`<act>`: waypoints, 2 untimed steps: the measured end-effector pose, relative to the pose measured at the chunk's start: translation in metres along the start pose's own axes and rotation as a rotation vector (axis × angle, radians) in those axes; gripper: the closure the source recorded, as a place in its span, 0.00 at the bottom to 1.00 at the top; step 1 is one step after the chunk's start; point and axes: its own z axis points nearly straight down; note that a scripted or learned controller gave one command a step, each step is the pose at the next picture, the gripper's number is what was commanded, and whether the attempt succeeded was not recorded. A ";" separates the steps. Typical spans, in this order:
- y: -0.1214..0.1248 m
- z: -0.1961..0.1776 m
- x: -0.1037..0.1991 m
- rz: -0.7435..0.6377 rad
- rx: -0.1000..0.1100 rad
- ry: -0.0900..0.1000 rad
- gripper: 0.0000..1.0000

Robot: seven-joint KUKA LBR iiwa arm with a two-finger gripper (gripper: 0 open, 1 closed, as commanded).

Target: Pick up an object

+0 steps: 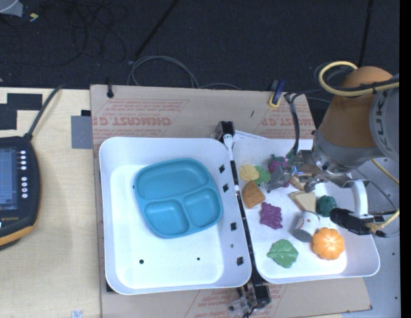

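The purple grape bunch (271, 214), lying just right of the bins' shared divider (237, 204), looks light, bumpy and stiff, best pinched across its middle, though I cannot tell whether the pincer (293, 175) beyond it is open.

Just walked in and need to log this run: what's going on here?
A grey KUKA arm with an orange band reaches from the right over the right white bin, which holds small toy foods: an orange tangerine, a green leaf and a purple grape bunch. The left white bin holds a blue divided plate. Nothing looks lifted yet.
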 end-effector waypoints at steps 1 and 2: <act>0.070 0.103 0.003 -0.004 -0.004 0.001 0.00; 0.077 -0.027 -0.033 0.001 -0.015 -0.005 0.00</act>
